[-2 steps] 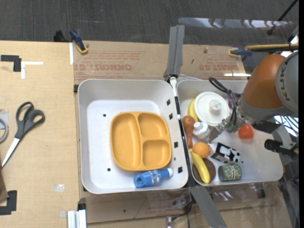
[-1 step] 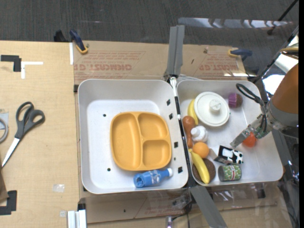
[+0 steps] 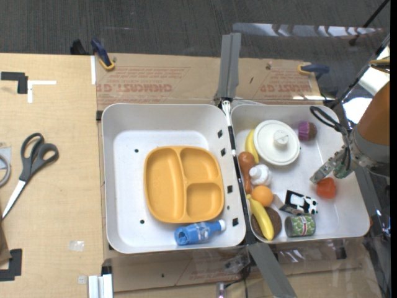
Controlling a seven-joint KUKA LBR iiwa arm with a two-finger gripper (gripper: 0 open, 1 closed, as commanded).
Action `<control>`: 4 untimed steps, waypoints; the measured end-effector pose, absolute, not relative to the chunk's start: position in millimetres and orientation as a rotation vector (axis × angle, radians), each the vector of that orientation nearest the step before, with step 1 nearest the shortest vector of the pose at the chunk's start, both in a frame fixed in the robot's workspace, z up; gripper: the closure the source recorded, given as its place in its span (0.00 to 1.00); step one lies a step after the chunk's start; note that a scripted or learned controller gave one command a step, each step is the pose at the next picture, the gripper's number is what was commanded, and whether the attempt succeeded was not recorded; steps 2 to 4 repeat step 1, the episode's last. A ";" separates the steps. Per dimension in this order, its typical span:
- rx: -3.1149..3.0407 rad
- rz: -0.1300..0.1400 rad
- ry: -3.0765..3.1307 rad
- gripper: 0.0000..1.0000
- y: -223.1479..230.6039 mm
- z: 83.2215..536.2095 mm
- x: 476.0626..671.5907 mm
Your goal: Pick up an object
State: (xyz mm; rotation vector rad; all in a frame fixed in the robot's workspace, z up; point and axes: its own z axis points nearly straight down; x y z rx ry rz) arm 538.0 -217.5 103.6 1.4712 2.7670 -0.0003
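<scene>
Red tomato-like object (image 3: 327,188) lies in the right bin (image 3: 356,225), near that bin's right wall, and is the nearest candidate for a pick. The hand (image 3: 327,169) hangs directly over the upper-left edge of this object, reaching in from the right bin's right side; from the hand, the object lies just below and slightly to the right in the camera view. The object is roundish, with no clear long axis. Finger spread: cannot tell; the fingertips blur into one greenish-grey mass, and no object is seen between them.

Surroundings, all placed relative to the red object:
- Black-and-white toy (image 3: 301,202): just to its left, slightly lower, near but apart.
- Green can (image 3: 301,226): below-left, lying on its side.
- White lidded pot (image 3: 277,142): up and to the left, well apart.
- Purple item (image 3: 304,130): above, near the far wall.
- Orange fruit (image 3: 262,195) and banana (image 3: 262,219): further left, against the bin divider.

Judgement: only the black-and-white toy stands close enough to foul a descent; the right wall limits approach from that side. The left bin, holding a yellow tray (image 3: 184,184) and a blue bottle (image 3: 198,231), is not involved.
</scene>
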 end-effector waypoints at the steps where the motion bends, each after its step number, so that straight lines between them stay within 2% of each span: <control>1: 1.643 -0.001 2.678 1.00 -114.7 91.4 578.1; 4: 1.643 -0.001 2.678 1.00 -114.7 91.4 578.1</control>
